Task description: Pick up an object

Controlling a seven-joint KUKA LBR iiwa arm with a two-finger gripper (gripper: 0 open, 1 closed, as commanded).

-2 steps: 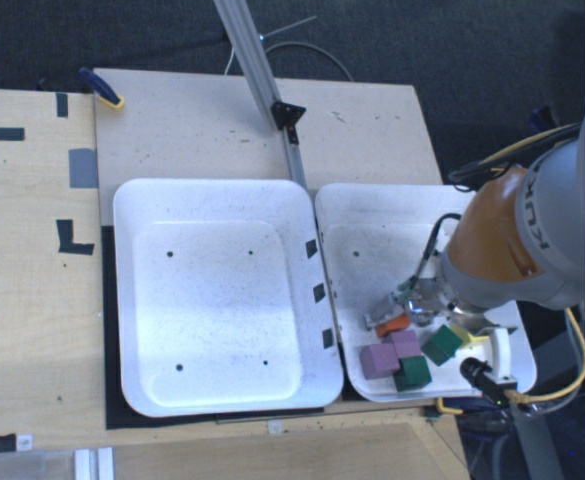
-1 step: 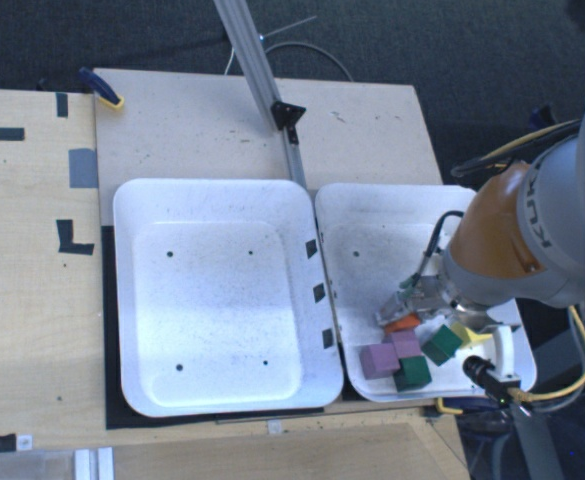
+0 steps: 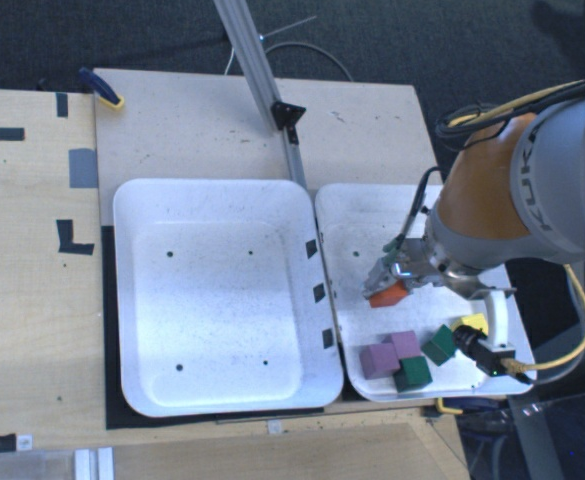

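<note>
Arm's down in the right bin [image 3: 357, 218], gripper [image 3: 387, 278] right over an orange block [image 3: 389, 294]; can't tell if the fingers are clamped on it. Purple blocks [image 3: 387, 353] and green blocks [image 3: 424, 360] sit nearby. Light wooden table [image 3: 192, 128], dark carpet [image 3: 92, 18] behind.

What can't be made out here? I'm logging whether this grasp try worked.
- Tool, camera view: small and blurred, over the orange object; open, shut or gripping cannot be told.
- Yellow object: partly covered by the arm; shape unclear.
- Right bin: its far right side is hidden under the arm.
</note>
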